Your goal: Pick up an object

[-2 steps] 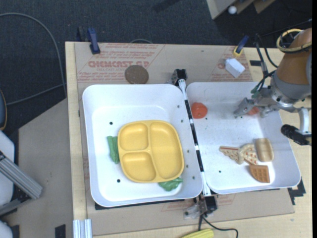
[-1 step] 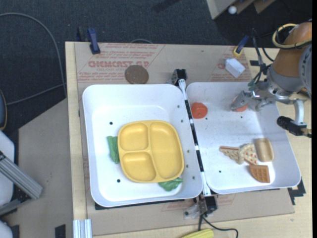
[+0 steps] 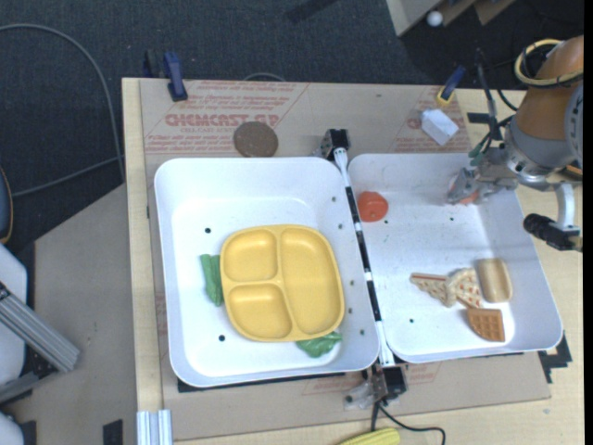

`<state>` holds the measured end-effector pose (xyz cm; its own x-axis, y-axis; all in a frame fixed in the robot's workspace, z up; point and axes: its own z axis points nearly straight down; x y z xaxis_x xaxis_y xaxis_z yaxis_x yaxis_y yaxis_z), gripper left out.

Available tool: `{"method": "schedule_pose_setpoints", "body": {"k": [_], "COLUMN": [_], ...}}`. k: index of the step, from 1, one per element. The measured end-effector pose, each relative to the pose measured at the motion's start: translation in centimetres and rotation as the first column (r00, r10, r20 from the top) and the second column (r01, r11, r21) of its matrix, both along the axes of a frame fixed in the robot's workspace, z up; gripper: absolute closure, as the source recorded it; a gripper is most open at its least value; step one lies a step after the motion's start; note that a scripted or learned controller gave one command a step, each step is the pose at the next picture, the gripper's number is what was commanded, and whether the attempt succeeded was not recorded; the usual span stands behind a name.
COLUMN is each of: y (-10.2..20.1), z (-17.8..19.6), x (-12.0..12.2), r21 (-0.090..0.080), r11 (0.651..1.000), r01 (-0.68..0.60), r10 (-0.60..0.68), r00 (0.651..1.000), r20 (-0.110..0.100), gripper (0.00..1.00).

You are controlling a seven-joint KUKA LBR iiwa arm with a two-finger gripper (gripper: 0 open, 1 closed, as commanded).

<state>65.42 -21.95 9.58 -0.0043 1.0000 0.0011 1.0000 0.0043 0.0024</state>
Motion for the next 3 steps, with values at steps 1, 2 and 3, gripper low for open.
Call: {"method": "schedule_pose_setpoints", "body": {"k": [1,2,3], "y": [7.8,16.3,22.4], "z": [-1.2,9.0,10.2], "x": [0.6,0.8,-2.8], "r21": [-0.002,0.000,0.000], "r11": [1.000,1.000,1.000], "r01": [0.007,0.002,0.003], "r10": [-0.007,-0.002,-0.003], "r00": [0.999,1.000,1.000], "r20": [-0.033,0.001,-0.005], "gripper": [1.00,1.00,1.00]}}
